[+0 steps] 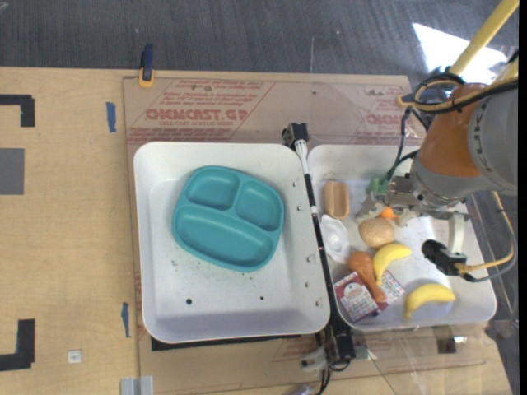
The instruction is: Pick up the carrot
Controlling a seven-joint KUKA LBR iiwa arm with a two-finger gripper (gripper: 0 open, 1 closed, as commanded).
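Observation:
The carrot (pixel 363 269) is a short orange root lying in the right bin (pixel 482 290), near its front left. It sits between a red packet (pixel 356 296) and a yellow banana (pixel 389 258). My gripper (pixel 390 196) hangs over the back middle of that bin, behind a tan roll (pixel 377 232) and apart from the carrot. A small orange piece (pixel 387 213) lies just below the gripper. Nothing is visibly held.
The right bin also holds a brown bun (pixel 336 197), a white object (pixel 333 236) and a second yellow fruit (pixel 428 297). A teal divided plate (pixel 228 216) lies in the left bin (pixel 156 303). Black cable (pixel 449 257) trails over the right bin.

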